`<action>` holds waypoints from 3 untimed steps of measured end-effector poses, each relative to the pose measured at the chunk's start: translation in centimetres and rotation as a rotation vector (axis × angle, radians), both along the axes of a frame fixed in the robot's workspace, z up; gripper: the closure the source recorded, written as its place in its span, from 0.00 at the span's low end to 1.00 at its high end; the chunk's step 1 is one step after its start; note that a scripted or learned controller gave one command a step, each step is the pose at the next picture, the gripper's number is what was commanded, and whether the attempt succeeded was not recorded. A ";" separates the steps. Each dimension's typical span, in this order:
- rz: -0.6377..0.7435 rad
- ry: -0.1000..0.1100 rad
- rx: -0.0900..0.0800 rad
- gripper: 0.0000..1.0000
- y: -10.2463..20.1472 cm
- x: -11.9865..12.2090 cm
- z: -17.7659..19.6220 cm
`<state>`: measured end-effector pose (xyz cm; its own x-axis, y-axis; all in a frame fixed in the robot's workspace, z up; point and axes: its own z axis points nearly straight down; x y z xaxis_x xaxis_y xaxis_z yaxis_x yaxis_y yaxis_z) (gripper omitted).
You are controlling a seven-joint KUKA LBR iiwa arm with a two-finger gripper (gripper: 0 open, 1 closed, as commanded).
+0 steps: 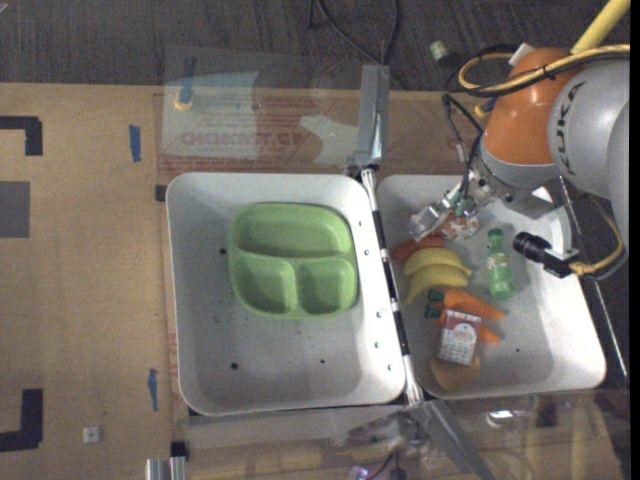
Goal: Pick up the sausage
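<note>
The sausage [417, 248], a short reddish-brown piece, lies at the left side of the right bin [570, 368], just above the bananas. My gripper [440, 218] hangs low over the bin's upper left part, right above and slightly right of the sausage, and its tip overlaps the sausage's upper end. The grey arm with its orange band [525, 108] comes in from the upper right. Whether anything is held cannot be seen from this angle.
Yellow bananas [437, 270], a carrot [477, 305], a green bottle [498, 266], a small red-and-white carton [459, 336] and a brown round item [452, 373] crowd the right bin. A green divided plate [295, 258] lies in the left bin [200, 348].
</note>
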<state>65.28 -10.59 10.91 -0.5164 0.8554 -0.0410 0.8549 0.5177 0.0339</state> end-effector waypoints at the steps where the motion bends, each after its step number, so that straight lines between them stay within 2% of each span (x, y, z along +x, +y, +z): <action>1: 0.082 0.021 0.001 0.00 -0.5 0.9 0.0; 2: -0.006 0.028 0.011 0.00 -0.4 1.5 0.0; 3: -0.019 -0.011 0.007 0.00 -0.2 -4.3 0.0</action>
<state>61.01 -10.76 10.95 -0.4994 0.8654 -0.0402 0.8643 0.5009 0.0466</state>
